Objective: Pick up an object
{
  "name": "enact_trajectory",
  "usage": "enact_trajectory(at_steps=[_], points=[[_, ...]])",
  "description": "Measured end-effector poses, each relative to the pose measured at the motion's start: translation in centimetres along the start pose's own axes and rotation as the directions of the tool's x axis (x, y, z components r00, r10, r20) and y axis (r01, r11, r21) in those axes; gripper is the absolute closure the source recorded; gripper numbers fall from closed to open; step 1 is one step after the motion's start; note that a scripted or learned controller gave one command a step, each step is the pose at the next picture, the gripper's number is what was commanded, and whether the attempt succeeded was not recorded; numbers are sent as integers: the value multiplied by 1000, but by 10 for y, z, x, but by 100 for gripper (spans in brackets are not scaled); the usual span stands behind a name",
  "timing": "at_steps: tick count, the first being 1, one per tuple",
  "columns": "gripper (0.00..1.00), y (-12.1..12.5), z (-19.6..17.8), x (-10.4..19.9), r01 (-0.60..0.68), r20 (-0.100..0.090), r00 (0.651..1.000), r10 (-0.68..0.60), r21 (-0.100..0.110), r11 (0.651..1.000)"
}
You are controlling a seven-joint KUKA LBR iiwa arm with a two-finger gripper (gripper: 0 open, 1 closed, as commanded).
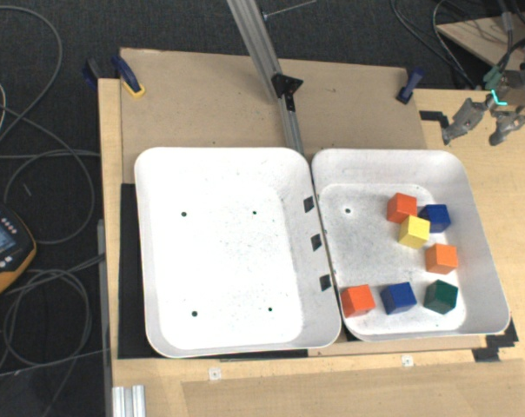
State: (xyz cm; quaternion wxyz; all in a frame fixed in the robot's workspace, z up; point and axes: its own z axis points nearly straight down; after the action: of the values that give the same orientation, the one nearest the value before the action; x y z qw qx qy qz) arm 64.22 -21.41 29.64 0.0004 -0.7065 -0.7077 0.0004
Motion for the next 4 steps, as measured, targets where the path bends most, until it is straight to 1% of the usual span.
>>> enact_trajectory(at_steps=[1,2,3,4], points=[[0,4,45,6,0,-2,1000,0,4,1000],[0,1,108,3,-2,-2,1000,2,6,1000],[0,6,155,10,0,-2,1000,0,4,1000],[100,8,139,10,0,1,1000,0,-5,1000]])
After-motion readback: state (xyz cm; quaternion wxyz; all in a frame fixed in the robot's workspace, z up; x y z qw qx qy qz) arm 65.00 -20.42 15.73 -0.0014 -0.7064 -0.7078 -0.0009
